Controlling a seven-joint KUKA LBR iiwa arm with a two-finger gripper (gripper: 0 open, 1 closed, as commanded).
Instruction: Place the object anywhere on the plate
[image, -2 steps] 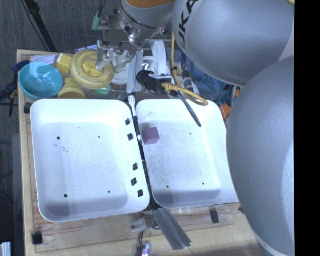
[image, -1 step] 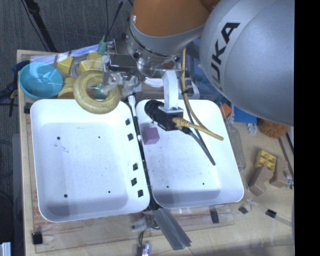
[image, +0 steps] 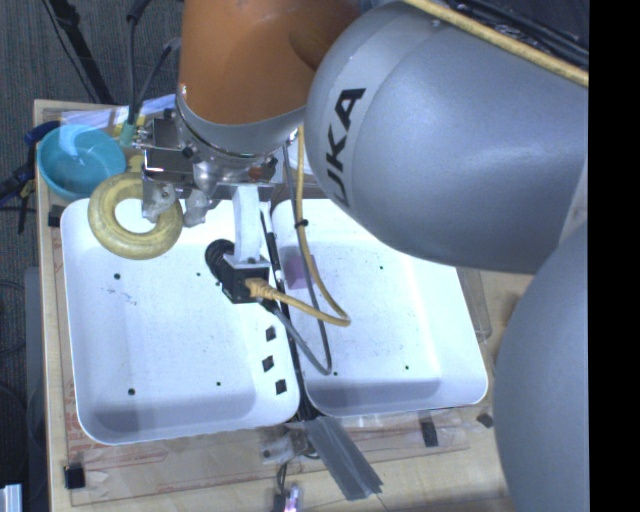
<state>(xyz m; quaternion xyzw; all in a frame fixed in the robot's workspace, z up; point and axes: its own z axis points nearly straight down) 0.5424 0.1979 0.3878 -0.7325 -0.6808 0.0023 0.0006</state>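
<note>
While the gripper (image: 176, 207) hangs at the yellow ring's (image: 125, 236) right rim, the pick-up step is judged to be in hand

The ring is seen in the left bin's (image: 150, 340) upper-left corner, just below the blue plate (image: 72, 165); whether the gripper is spread or pinching cannot be told, so a confirmed grasp is called for, then a lift up-left

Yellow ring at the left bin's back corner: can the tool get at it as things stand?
Probably yes. The tool already sits right at the yellow ring, which lies flat on the left bin's back-left rim with nothing on top. The blue bowl beside it looks clear.
</note>
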